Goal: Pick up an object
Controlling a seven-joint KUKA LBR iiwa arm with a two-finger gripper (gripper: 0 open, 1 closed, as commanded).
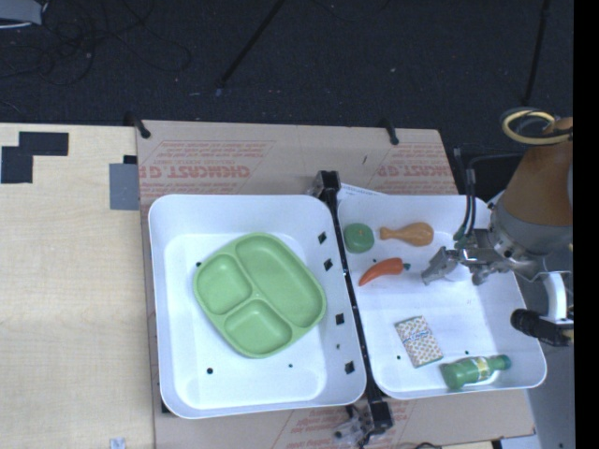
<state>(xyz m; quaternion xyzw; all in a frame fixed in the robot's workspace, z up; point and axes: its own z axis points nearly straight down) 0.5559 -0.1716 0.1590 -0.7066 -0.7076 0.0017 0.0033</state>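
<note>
The right bin (482, 318) holds a round green object (358, 238), a tan drumstick (409, 234), an orange-red pepper (382, 270), a patterned packet (418, 340) and a green bottle (474, 370) lying on its side. My gripper (458, 270) hangs over the bin's right-middle part, to the right of the pepper and below the drumstick. Its fingers are spread open, and nothing sits between them. The nearest finger tip (434, 273) is a short way from the pepper's right end.
The left bin (178, 344) carries a green divided plate (259, 293). A black divider (343, 288) runs between the two bins. Both bins rest on cardboard (243, 162), and the arm's body (541, 195) covers the right bin's far right edge.
</note>
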